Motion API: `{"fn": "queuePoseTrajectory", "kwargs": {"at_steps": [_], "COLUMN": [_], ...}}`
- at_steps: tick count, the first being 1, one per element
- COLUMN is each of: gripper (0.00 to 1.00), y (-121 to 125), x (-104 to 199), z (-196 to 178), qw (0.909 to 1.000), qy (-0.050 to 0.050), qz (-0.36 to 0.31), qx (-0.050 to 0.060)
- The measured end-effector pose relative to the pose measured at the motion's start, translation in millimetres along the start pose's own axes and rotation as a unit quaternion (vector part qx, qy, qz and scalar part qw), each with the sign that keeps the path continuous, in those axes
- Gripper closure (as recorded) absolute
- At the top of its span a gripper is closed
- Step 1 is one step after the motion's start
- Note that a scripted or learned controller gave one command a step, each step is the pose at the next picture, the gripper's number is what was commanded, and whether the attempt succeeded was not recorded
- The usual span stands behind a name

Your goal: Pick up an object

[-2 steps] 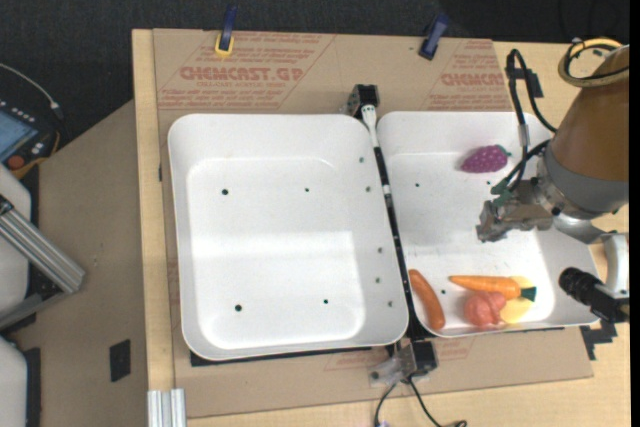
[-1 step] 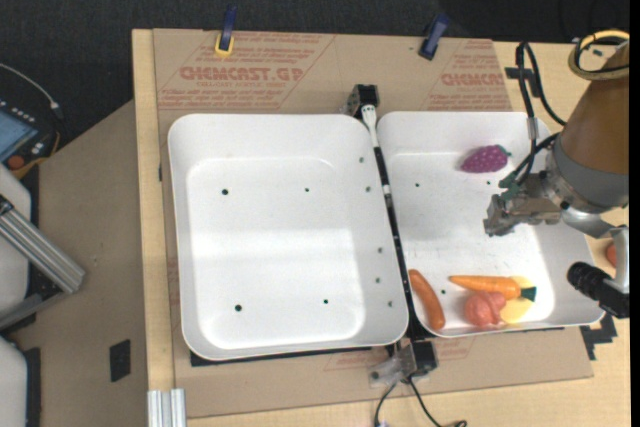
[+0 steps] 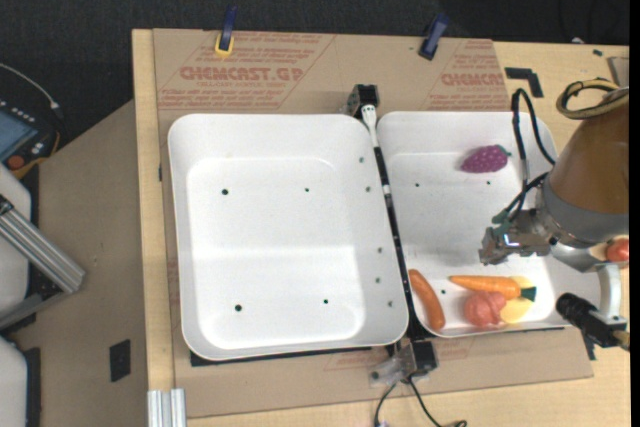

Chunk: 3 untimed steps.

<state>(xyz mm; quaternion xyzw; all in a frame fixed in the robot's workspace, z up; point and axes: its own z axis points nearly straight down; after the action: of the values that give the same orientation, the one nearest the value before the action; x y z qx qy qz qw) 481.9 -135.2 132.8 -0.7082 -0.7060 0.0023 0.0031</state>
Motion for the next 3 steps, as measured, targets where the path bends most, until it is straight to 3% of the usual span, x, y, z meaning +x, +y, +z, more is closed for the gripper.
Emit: {"fn": "queuePoseTrajectory", "kwargs": {"at_steps": [1, 2, 3], "gripper": [0.0, 0.0, 0.0], "y": [1.9, 1.9, 10.6], "x": [1.4, 1.4, -89.4], "z": [-4.3, -4.3, -28.2], "qw": [1.0, 1.0, 1.0], "qy": [-0.001, -0.001, -0.005], "qz": [-0.001, -0.001, 0.002], "qx": [-0.004, -0.004, -0.007]}}
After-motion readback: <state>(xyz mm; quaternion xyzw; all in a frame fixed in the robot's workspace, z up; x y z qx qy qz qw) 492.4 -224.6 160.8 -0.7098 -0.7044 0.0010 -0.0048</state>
